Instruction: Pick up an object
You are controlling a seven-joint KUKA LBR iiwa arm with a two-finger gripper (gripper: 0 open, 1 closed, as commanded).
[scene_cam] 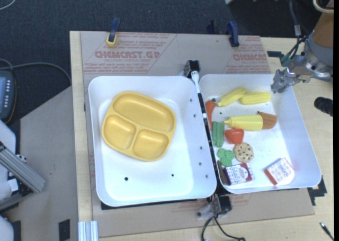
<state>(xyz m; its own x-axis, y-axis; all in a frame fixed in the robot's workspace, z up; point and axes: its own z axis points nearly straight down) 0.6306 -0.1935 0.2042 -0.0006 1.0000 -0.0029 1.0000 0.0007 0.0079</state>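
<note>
The right bin [304, 128] holds several toy foods: a corn cob [256, 98], a yellow banana-like piece [232, 97], a yellow bottle [244, 123] next to a brown piece [268, 119], a red tomato [234, 135], a cookie [243, 152], a green pickle [217, 133], a green leafy piece [226, 156], an orange carrot [210, 110] and two red-and-white packets [238, 173] [279, 171]. My gripper [279, 82] hangs over the bin's far right corner, just right of the corn cob, with nothing visibly between its fingers.
The left bin [100, 155] carries a yellow divided plate [139, 125]. Blue and yellow clamps [112, 33] [232, 33] pin the cardboard at the back edge. Cables lie on the dark floor at the left.
</note>
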